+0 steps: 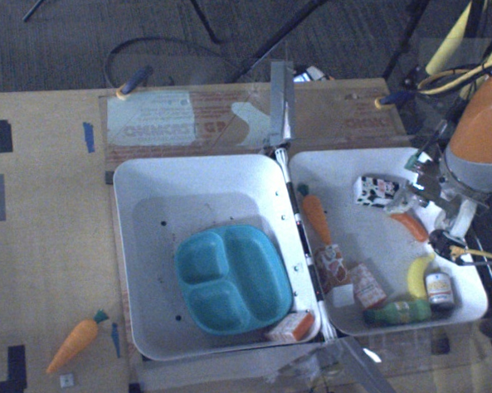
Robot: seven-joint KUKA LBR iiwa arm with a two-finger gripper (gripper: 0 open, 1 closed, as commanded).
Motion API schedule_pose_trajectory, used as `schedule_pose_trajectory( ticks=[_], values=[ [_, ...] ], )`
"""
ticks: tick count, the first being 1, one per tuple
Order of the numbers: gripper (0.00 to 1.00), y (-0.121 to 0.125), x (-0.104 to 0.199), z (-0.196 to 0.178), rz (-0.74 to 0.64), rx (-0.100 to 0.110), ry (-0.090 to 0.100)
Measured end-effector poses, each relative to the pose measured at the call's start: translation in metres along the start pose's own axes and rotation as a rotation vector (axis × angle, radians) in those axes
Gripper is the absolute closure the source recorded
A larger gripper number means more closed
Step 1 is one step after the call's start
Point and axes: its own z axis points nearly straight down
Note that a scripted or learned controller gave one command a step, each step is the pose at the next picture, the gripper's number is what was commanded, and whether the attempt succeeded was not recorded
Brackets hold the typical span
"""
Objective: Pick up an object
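Camera view. The arm reaches in from the right, and you see the gripper (pixel 422 196) over the far right part of the right bin (pixel 373 242). Whether it is wide or narrow you cannot tell, because the wrist hides its working end. Nothing can be seen held in it, so you should judge the pick as not yet made.

Just beside the gripper, on its near side, lies a small orange-red piece (pixel 411 225). A black-and-white patterned block (pixel 376 190) sits to the gripper's left. From their closeness, either is the likely target, though you cannot tell whether the gripper touches one of them.

Other things lie in the same bin:
- a carrot (pixel 315 216) along the left wall;
- two small packets (pixel 332 265) (pixel 368 285) below it;
- a green bottle (pixel 398 311) against the near wall;
- a banana (pixel 417 276), with a small jar (pixel 439 289) just beside it.

The left bin (pixel 146 197) holds a blue divided tray (pixel 234 279) and an orange-and-white packet (pixel 291 327) in its near right corner. A second carrot (pixel 72 343) rests on the bench, well apart from both bins.

What remains for you is the whole grasp: closing on one thing and lifting it clear of the bin.
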Motion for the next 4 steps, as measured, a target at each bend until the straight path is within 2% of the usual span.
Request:
schedule_pose_trajectory(
  ticks=[1, 2, 3, 4],
  values=[
    [0.0, 0.001, -0.002, 0.046, 0.005, -0.001, 0.014],
    [1.0, 0.003, -0.006, 0.039, 0.006, -0.005, 0.007],
    [1.0, 0.0, 0.056, -0.051, 0.04, -0.004, 0.0],
    [1.0, 0.0, 0.057, -0.057, 0.035, 0.001, -0.004]
  ],
)
